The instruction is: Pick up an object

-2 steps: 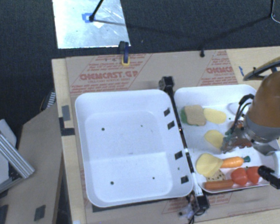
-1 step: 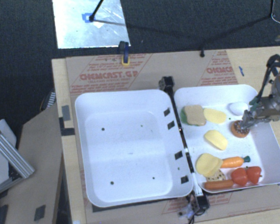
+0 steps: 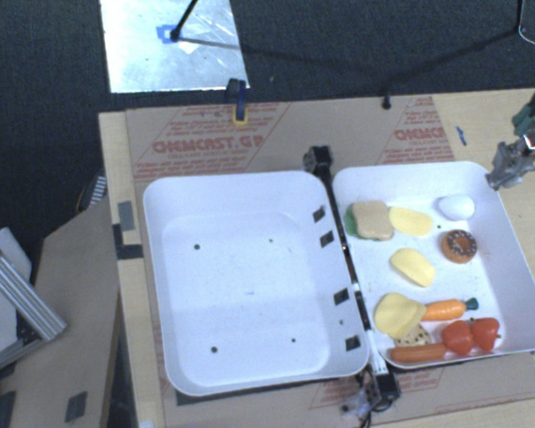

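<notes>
Seen from above the bench, my claw (image 3: pixel 519 163) hangs at the far right rim of the right bin (image 3: pixel 509 232), apart from the toy food inside; whether it is spread or pressed together I cannot tell. The nearest piece, a white egg (image 3: pixel 455 206), looks light, hard and slippery, so I judge a grip across its narrow middle safest.

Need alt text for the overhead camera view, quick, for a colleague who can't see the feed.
Two shallow white bins sit side by side on a bench; the right bin holds toy food, including a donut, a carrot, a white egg and a red pepper. The pincer hangs at that bin's upper right corner, above the items.
</notes>
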You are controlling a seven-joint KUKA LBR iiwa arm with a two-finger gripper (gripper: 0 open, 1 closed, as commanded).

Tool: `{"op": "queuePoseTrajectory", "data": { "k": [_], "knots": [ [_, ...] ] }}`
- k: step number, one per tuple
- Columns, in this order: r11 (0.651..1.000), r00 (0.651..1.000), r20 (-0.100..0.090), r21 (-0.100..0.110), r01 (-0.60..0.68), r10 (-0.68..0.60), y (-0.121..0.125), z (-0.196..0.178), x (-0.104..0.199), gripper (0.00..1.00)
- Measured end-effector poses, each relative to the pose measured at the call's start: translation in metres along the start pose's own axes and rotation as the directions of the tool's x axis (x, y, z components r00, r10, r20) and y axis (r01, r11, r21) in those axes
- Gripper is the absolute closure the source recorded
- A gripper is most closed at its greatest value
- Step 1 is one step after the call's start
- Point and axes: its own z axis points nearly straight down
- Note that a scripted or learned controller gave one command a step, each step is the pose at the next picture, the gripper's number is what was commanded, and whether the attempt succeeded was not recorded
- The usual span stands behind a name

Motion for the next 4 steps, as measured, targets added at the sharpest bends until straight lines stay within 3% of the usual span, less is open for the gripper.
{"op": "queuePoseTrajectory", "data": {
  "k": [1,2,3,4],
  "knots": [
    [1.000,1.000,0.001,-0.004,-0.001,0.001,-0.011,-0.153,-0.008,1.00],
    [1.000,1.000,0.000,0.014,-0.011,0.011,-0.003,-0.142,-0.089,1.00],
    [1.000,1.000,-0.004,0.014,0.002,-0.002,0.067,-0.140,-0.064,1.00],
    [1.000,1.000,-0.003,0.012,0.002,-0.002,0.118,-0.140,-0.044,1.00]
  ]
}}
